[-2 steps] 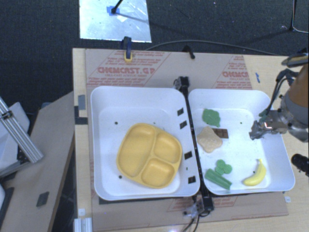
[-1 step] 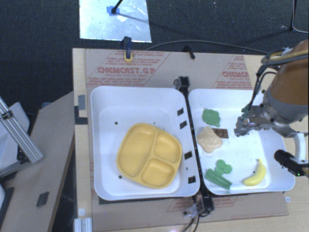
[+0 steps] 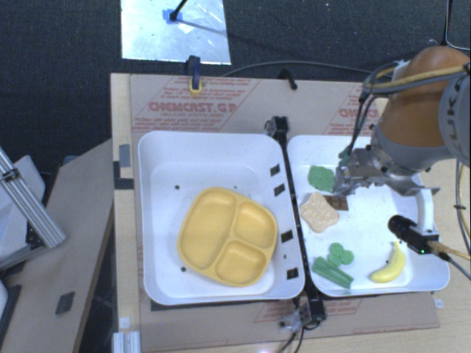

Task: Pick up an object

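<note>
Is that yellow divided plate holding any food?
Empty: all three compartments of the yellow plate show bare yellow in the left bin.

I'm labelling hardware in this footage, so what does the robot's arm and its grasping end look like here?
The arm is bulky and rounded, with a broad orange band over grey casing. Thin dark cables loop along its left side. Below it sits a compact grey metal tool, dark at the tip. A white bracket with a black cylindrical part sits lower right.

I see the worktop covered by a printed cardboard sheet. Directly on it sit two white bins, touching side by side: the left bin and the right bin.
</note>
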Robot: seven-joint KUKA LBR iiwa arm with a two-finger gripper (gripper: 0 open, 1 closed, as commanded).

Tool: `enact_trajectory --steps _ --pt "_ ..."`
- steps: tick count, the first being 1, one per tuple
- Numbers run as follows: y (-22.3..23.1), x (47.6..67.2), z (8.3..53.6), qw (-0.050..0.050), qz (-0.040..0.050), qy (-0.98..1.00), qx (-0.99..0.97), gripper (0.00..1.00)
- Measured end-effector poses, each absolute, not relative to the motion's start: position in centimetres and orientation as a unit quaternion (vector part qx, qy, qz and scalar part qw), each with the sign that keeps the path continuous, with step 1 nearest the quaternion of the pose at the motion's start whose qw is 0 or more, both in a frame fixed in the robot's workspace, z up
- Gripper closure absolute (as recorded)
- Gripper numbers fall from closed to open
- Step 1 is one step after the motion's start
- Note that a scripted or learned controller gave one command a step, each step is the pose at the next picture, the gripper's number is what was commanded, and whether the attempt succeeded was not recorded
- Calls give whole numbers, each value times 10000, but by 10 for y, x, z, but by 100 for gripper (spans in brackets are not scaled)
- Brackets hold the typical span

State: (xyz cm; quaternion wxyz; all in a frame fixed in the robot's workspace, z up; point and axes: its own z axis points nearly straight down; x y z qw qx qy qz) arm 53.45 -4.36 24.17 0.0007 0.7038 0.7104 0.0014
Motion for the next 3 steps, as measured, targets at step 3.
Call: enact_trajectory --steps 3 --pt "108 574 223 5 13 7101 7041 100"
